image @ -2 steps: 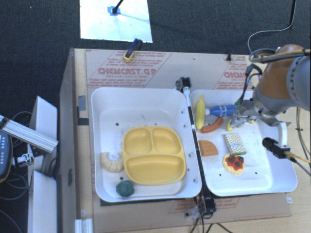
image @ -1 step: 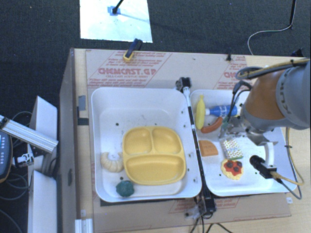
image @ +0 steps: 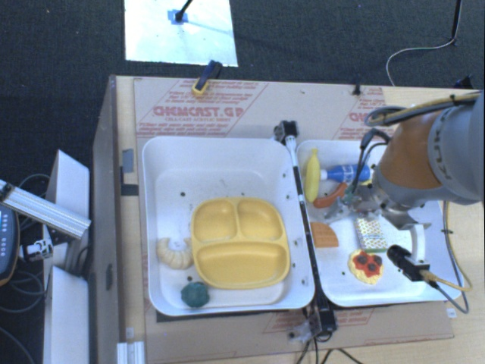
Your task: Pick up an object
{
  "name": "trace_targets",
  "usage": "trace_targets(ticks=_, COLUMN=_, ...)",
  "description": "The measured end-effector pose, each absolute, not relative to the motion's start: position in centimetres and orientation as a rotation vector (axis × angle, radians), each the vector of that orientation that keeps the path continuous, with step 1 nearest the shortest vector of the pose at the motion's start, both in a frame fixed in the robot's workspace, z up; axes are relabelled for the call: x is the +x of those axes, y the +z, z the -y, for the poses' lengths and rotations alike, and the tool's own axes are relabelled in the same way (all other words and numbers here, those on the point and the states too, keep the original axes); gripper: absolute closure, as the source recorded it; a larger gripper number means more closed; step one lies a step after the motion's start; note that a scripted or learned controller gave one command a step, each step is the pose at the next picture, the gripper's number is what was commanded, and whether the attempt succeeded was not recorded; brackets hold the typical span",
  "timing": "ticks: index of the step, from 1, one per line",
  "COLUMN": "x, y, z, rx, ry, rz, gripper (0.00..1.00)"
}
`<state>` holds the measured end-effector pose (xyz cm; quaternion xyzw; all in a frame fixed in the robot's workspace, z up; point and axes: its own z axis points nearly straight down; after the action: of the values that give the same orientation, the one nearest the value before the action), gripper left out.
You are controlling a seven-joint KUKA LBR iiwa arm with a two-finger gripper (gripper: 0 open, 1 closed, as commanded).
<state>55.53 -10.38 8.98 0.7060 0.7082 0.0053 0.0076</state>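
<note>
The right bin holds several toy foods. A yellow banana lies at its back left beside a blue and white bottle. A red sausage lies just in front of them. Nearer the front are an orange slice, a pale checkered cracker and a small pizza with red spots. My gripper hangs low over the middle of this bin, between the sausage and the cracker. Nothing shows clearly between its tips.
The left bin holds a yellow divided plate, a pale croissant and a green lump. A black divider rail runs between the bins. The grey and orange arm covers the right bin's back right.
</note>
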Motion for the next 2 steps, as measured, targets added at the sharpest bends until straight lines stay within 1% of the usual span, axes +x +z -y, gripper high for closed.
trace_targets(ticks=1, x=61.4, y=8.5, z=8.4, rx=2.216, ry=0.003, rz=-2.224, gripper=0.00)
trace_targets(ticks=2, x=65.5, y=8.0, z=9.3, rx=2.242, ry=-0.031, rz=-2.236, gripper=0.00)
